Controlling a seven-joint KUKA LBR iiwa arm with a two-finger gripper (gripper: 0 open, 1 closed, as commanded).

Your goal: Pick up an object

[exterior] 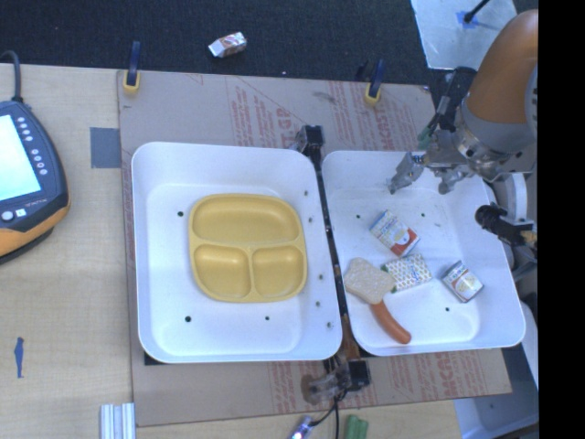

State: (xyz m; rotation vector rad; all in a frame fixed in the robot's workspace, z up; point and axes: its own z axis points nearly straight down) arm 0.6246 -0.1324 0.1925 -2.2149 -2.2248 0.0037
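Observation:
The right white bin (361, 332) holds several small items: a white and red carton (394, 232), a slice of bread (369, 282), a patterned packet (409, 272), an orange sausage (391, 323) and a small can (462, 282). My gripper (424, 180) hangs over the far part of this bin, its two fingers spread apart and nothing between them. It sits above and behind the carton, apart from every item.
The left white bin (160, 323) carries a yellow divided tray (247, 246). A teach pendant (26, 176) lies at the left of the bench. A small wrapped item (228, 45) lies on the dark floor beyond. Clamps (132, 73) hold the cardboard base.

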